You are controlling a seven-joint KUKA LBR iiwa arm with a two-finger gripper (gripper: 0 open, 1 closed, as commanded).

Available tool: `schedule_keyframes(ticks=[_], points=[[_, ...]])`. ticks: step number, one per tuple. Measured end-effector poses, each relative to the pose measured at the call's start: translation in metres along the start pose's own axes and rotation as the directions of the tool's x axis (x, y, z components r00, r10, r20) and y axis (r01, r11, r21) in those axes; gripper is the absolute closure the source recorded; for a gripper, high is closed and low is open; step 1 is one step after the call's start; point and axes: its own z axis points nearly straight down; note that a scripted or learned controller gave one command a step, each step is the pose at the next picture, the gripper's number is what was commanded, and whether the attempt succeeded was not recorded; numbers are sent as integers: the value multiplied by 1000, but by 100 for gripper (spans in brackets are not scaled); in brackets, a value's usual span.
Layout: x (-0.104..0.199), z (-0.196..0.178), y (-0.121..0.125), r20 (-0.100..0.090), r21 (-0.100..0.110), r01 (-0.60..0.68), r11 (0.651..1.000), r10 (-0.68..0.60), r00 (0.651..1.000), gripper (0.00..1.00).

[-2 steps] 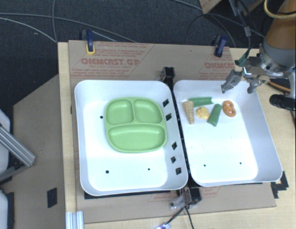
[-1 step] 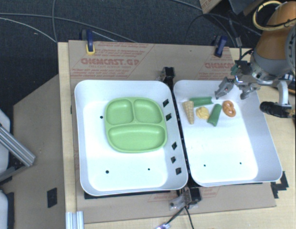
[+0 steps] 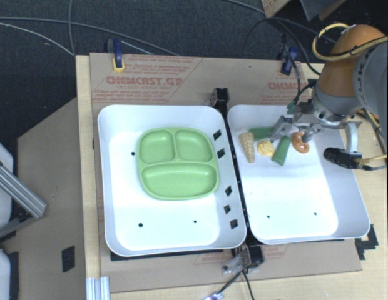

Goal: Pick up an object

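corn [image 3: 247, 145]: a small pale yellow corn cob. It lies flat in my right bin [image 3: 306, 224], near the top left part, pointing up and down.
yellow piece [image 3: 265, 147]: a little bright yellow lump. It lies just beside the corn, on its right.
green stick [image 3: 282, 150]: a long green thing. It lies tilted, with its low end toward the middle of the bin. It touches the yellow piece.
green block [image 3: 261, 132]: a darker green bit, lying flat just above the yellow piece.
orange ring [image 3: 300, 143]: a small orange ring with a hole. It lies just right of the green stick.
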Motion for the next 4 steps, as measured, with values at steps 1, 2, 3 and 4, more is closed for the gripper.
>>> schedule_keyframes(ticks=[1, 2, 3, 4], points=[[-1, -16, 2, 2, -9, 0, 1000, 0, 1000, 100], [4, -79, -2, 4, -15, 0, 1000, 0, 1000, 100], [1, -124, 4, 4, -13, 0, 1000, 0, 1000, 100], [1, -180, 5, 5, -16, 0, 1000, 0, 1000, 100]])
